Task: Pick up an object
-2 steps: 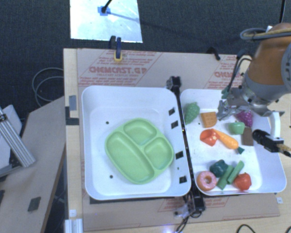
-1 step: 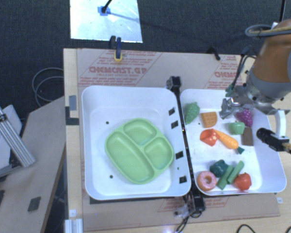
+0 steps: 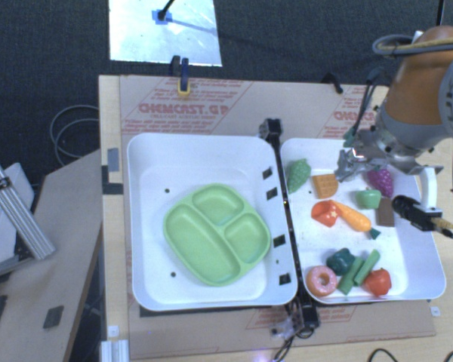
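My gripper [image 3: 349, 161] hangs over the far part of the right bin [image 3: 430, 274], between an orange square block [image 3: 325, 185] and a bunch of purple grapes [image 3: 380, 178]. I see nothing held in it. Under and around it lie a green leafy toy [image 3: 298, 173], a small green piece [image 3: 368, 197], a red pepper [image 3: 325, 213], a carrot [image 3: 352, 217] and a brown block [image 3: 385, 211]. At the near end lie a dark green broccoli [image 3: 340, 261], a green stalk [image 3: 359, 271], a pink donut [image 3: 321, 280] and a red tomato [image 3: 377, 281].
The left bin [image 3: 147, 172] holds a light green divided plate [image 3: 215, 234]. A black divider [image 3: 279, 202] runs between the two bins. The arm's grey and orange wrist [image 3: 423, 89] reaches in over the right bin's far right corner.
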You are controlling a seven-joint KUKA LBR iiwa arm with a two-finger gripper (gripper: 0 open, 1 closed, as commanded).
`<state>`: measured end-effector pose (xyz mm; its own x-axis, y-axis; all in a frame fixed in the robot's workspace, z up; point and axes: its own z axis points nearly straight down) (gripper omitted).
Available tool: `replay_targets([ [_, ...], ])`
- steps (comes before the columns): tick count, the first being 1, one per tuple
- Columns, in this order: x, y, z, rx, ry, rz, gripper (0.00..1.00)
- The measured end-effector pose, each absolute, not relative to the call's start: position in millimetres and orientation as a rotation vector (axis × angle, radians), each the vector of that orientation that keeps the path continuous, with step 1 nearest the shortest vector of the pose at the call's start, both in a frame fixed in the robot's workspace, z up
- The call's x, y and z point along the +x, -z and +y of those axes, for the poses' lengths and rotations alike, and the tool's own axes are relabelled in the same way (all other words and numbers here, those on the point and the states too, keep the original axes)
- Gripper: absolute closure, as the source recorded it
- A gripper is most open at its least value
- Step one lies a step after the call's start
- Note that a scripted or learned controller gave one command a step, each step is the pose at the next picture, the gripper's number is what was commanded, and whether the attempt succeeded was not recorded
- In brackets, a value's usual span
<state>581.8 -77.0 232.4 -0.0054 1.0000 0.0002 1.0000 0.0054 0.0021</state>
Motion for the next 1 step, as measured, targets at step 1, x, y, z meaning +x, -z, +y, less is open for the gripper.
replay_targets([
  [1, 568.9, -220.8, -86.5, 2.220, 0.000, 2.222, 1.00],
])
